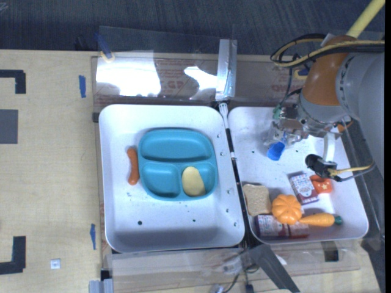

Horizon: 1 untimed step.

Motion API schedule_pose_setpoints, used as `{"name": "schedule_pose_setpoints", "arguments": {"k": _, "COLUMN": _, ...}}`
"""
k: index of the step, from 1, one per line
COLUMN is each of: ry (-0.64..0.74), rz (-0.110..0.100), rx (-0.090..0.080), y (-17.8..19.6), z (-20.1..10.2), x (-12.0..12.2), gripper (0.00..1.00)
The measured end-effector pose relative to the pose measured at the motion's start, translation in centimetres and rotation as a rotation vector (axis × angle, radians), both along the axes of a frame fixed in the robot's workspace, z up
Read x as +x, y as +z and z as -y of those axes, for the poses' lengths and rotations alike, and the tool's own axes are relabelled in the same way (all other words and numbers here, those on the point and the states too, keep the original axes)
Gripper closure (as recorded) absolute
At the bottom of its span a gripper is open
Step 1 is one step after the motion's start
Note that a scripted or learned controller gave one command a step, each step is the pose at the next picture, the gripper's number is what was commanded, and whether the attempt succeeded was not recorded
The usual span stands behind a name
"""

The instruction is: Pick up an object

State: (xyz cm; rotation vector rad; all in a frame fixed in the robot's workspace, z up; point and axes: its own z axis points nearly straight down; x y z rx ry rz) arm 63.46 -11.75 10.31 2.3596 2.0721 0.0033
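The tool (285,134) hangs over the far part of the right bin (360,221), with a small blue cylinder (276,151) at its tip; whether it grips it or how wide it stands, I cannot tell. Near it lie a toast slice (256,198), an orange pumpkin (286,207), a carrot (318,220) and a red packet (303,187) whose print is too small to read. The left bin (116,212) bears a blue divided tray (171,163) holding a yellow potato-like piece (193,181), an orange sausage (132,165) just beside it.
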Motion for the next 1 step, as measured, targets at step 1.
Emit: {"name": "schedule_pose_setpoints", "arguments": {"k": 1, "ry": 0.013, "rz": 0.01, "rx": 0.002, "y": 11.59, "z": -7.74, "x": 0.18, "gripper": 1.0}}
